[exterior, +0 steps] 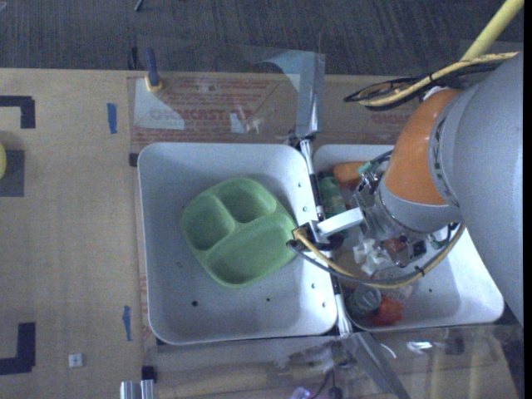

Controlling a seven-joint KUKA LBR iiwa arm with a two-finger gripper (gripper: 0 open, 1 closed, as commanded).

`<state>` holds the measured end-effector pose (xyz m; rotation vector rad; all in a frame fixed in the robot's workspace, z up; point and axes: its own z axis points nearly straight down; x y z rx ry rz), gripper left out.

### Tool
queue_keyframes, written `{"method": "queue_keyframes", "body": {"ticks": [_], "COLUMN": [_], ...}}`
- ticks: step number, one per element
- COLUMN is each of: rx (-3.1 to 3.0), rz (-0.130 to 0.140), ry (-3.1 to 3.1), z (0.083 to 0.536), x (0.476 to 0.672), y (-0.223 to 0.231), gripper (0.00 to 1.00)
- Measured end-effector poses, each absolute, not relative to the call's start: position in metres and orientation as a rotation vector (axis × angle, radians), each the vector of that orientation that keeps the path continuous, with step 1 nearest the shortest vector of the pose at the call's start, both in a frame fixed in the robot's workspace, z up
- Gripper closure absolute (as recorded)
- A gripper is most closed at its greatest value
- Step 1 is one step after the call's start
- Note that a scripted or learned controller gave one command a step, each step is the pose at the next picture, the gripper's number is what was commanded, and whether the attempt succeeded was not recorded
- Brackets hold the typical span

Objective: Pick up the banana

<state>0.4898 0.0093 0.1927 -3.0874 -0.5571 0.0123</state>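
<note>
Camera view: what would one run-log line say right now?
arm: over right bin | green tray: left bin | banana: hidden

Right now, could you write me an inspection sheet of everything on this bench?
Surface: wooden bench with blue tape marks, bearing two white bins.
Job's things: banana not made out; the arm covers much of the right bin.
Clutter: green divided plate in the left bin; orange, green and red items in the right bin.
Grippers: gripper low over the right bin.
Cables: yellow cable looping under the wrist.
Surroundings: dark carpet beyond the bench.
</note>
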Motion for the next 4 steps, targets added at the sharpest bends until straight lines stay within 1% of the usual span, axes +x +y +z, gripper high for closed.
{"method": "queue_keyframes", "body": {"ticks": [1, 2, 3, 4], "rx": [-3.050, -3.084, -3.123, -3.096], "rz": [0.004, 0.008, 0.001, -0.001], "ry": [-0.746, -0.581, -0.327, -0.526], "z": [0.184, 0.184, 0.131, 0.216], "x": [0.572, 0.558, 0.592, 0.607], "y": [-0.029, 0.042, 0.099, 0.141], "gripper": [1.00, 1.00, 1.00, 1.00]}}
